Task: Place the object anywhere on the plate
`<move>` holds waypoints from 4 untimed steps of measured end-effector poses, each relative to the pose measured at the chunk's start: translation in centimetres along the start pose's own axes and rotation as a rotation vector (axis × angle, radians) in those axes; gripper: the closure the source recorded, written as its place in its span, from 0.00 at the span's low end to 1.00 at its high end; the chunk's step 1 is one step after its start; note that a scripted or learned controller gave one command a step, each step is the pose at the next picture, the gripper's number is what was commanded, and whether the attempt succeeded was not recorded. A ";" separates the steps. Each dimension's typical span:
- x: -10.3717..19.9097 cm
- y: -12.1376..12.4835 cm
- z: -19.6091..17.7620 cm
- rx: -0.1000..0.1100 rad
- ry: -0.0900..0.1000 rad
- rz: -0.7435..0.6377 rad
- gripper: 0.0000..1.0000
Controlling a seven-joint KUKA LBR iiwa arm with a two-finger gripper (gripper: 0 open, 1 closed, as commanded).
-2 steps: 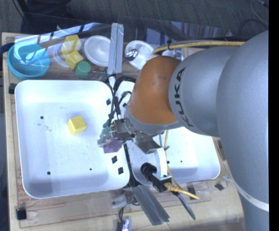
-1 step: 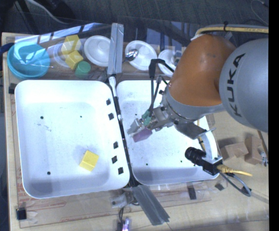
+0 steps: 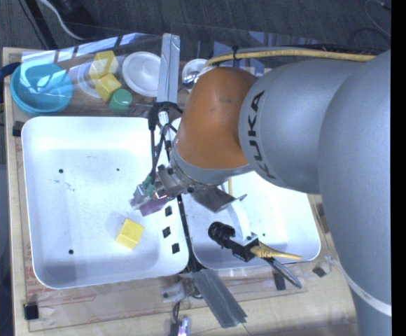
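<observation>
Yellow block [image 3: 129, 233] is seen in the frame-left bin [image 3: 49, 187], just below the gripper [image 3: 149, 196]; the gripper's opening cannot be told.

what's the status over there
Gripper over left bin, right side. Yellow block lies free on bin floor, near gripper, apart from it. Nothing between them.

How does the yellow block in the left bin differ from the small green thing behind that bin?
Colour: the yellow block is plain yellow, while the green thing is green. Shape: the yellow block has flat faces and corners, while the green thing looks rounded. Place: the yellow block lies inside the left bin, near its front wall, while the green thing sits outside it, beyond the far rim. Both are small.
</observation>
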State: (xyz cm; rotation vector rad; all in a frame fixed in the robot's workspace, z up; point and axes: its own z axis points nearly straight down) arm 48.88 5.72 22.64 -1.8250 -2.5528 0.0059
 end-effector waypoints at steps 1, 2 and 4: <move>-2.3 -2.1 3.6 0.000 0.001 0.154 1.00; 11.4 2.5 5.4 0.000 -0.001 0.294 1.00; 7.4 7.6 10.1 0.004 0.000 0.224 1.00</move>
